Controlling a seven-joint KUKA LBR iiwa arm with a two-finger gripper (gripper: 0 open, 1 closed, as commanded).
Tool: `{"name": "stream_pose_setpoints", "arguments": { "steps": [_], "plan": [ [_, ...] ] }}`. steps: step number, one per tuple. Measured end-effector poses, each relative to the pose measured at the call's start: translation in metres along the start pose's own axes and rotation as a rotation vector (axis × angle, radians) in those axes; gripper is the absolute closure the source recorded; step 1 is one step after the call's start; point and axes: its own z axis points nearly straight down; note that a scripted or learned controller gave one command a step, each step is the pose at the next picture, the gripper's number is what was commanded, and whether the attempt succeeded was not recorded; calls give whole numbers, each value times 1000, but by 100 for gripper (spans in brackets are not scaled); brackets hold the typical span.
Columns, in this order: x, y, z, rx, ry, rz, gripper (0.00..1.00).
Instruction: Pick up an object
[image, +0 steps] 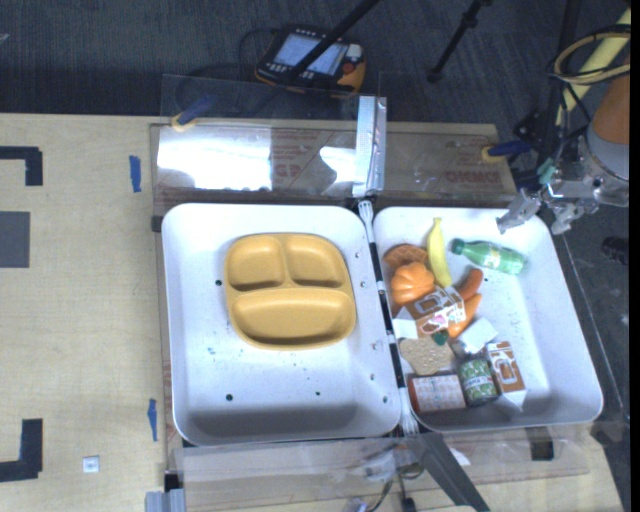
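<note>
1. Desk (70, 330) carries two white bins side by side.
2. Left bin (190, 380) holds a yellow divided tray (290, 288).
3. Right bin (570, 370) holds piled items: banana (438, 252), green bottle (488, 256), orange fruit (411, 284), packets.
4. Jaws (535, 212) hang over the right bin's far right corner, near the green bottle but apart from it; how wide they stand, cannot tell.

Glossy white plastic bins (200, 400)
</note>
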Motion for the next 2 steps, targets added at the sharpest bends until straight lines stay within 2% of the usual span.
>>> {"name": "stream_pose_setpoints", "arguments": {
  "steps": [1,2],
  "plan": [
    [19,14,88,-9,3,-5,0],
    [36,-20,109,-4,-1,2,0]
  ]
}}
